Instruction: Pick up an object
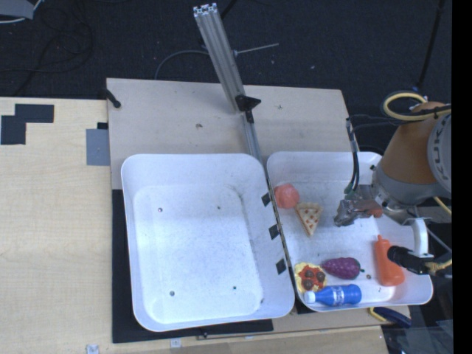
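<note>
On the bench, the left bin (pixel 195 242) sits beside the right bin (pixel 291 169). Inside the right bin, the gripper (pixel 345 216) hangs near the middle; whether it is open or closed cannot be told. Along the bin's near edge lie an orange bottle (pixel 386 264), blue bottle (pixel 335 296) and purple grapes (pixel 342 267). A pizza slice (pixel 309 217) and red ball (pixel 287 195) rest near its left wall.

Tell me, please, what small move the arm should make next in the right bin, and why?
Probably a short shift toward the pizza slice, then down. The hand hangs in the right bin just to the right of the slice, apart from it, with nothing visibly held. The slice lies alone with bare floor around it, while the grapes and bottle crowd the near edge.
</note>
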